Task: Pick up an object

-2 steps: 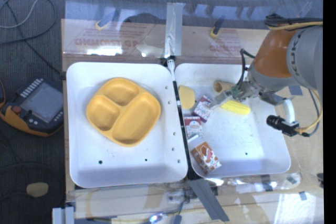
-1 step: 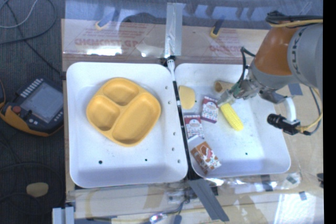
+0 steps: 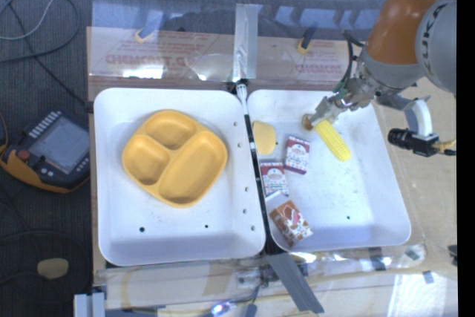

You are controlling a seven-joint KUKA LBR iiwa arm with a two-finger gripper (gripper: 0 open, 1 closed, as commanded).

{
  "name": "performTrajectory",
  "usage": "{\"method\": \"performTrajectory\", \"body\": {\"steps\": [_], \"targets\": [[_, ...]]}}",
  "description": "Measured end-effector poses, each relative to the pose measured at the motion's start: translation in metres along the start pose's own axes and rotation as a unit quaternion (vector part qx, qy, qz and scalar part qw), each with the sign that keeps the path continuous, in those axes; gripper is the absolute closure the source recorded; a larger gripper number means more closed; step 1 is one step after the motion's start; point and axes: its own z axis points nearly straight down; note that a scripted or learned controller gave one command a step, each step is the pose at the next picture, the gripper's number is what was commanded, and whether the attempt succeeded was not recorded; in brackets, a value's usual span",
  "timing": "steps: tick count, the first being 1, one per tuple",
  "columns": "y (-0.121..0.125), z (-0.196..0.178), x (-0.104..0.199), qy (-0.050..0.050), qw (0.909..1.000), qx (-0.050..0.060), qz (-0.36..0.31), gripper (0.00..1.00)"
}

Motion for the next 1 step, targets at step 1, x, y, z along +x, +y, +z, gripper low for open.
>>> {"method": "performTrajectory", "body": {"steps": [1], "targets": [[0.0419, -0.0084, 0.0095, 0.0, 0.9986, 0.001, 0.053, 1.0]]}}
